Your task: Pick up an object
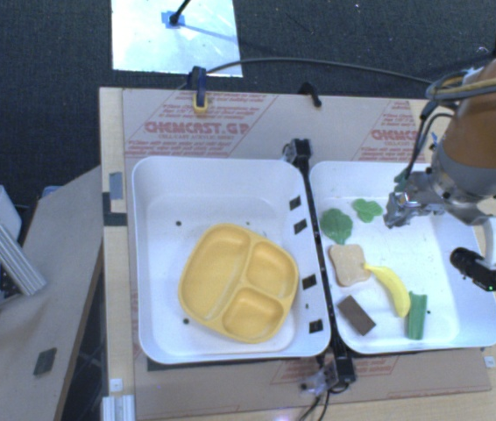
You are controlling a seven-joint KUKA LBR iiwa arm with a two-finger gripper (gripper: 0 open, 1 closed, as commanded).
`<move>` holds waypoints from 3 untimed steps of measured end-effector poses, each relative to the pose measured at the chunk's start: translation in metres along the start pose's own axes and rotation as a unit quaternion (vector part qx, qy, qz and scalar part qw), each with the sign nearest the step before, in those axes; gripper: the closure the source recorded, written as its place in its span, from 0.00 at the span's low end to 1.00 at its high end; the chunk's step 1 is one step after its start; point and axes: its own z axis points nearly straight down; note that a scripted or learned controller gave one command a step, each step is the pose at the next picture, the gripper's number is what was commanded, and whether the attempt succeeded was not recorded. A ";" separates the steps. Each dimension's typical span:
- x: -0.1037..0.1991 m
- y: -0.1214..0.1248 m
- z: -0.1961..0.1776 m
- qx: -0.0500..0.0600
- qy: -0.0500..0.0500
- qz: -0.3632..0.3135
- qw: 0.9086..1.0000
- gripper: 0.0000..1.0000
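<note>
The right bin (458,327) holds several small items: a large green leafy piece (336,226), a small green piece (368,209), a tan bread slice (348,264), a yellow banana (392,289), a green stick (416,315) and a brown block (356,315). My gripper (400,209) hangs over the back of this bin, just right of the small green piece. I see nothing held in it.
A yellow divided plate (239,281) lies in the left bin (156,235). A black divider with clips (305,226) runs between the bins. A black fixture (476,268) juts over the right bin's right side. The arm's orange band (489,112) looms above.
</note>
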 end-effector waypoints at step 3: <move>0.166 -0.033 0.004 0.003 0.002 -0.003 1.000 1.00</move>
